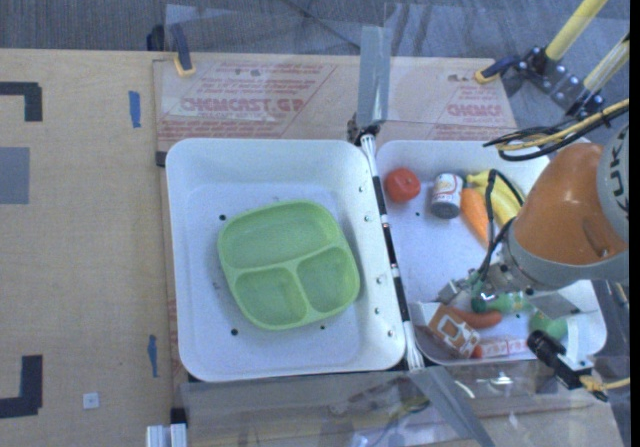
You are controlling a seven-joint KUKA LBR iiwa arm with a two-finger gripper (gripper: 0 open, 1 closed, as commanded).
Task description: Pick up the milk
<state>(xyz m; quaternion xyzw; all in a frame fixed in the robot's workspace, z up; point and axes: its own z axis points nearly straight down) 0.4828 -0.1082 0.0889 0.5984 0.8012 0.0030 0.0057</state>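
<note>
The milk (455, 333) is a small carton with an orange and white label. It lies on its side near the front left corner of the right bin (420, 255). My gripper (484, 292) hangs low over the right bin, just behind and to the right of the carton, under the orange band of the arm (565, 210). Nothing shows in its grip, and the carton rests on the bin floor.
A red pepper-like piece (483, 318) and a green item (548, 325) lie right by the gripper. A tomato (402, 184), a small can (446, 195), a banana (500, 193) and a carrot (476, 213) sit at the right bin's back. A green divided plate (288, 263) fills the left bin (190, 235).
</note>
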